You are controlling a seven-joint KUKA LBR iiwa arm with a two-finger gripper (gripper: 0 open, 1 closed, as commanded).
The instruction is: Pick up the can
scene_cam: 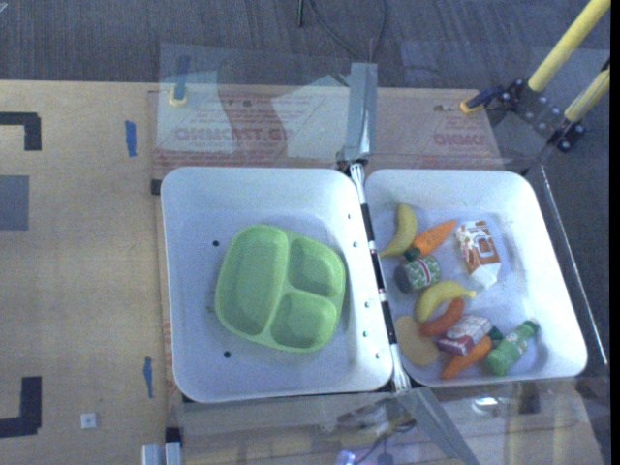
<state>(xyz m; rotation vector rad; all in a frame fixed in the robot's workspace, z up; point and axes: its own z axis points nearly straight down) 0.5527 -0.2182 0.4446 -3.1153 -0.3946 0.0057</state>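
**Operator:** How far along is the pick?

**Observer:** By my reading, you haven't started. The small can with the green and red label (418,273) lies on its side on the floor of the right-hand shallow white bin (542,211), near that bin's left wall. Nothing is lifting it, so the whole job is ahead of you: the approach, the grasp and the raise.

**Operator:** And the pincer: apart, together, holding anything?

**Observer:** You can't tell from this moment, and I won't guess. All you can say is that nothing is clamped on the can or touching it from above. For the same reason I can't place the can relative to the pincer, so use its neighbours.

**Operator:** Go on.

**Observer:** The can is hemmed in. The yellow toy banana (404,229) sits just beyond it, toward the far edge. The orange toy carrot (435,236) slants down so that its green end meets the can's top. A second yellow banana (442,298) curves just beside the can on the near side. The white carton with orange print (480,251) stands a little apart on the right.

**Operator:** Anything else on the desk (77,289)?

**Observer:** The left-hand white bin (184,211) holds a lime-green divided plastic plate (281,287), well apart from the can. I'd expect a tight grasp, because the carrot and banana crowd both sides.
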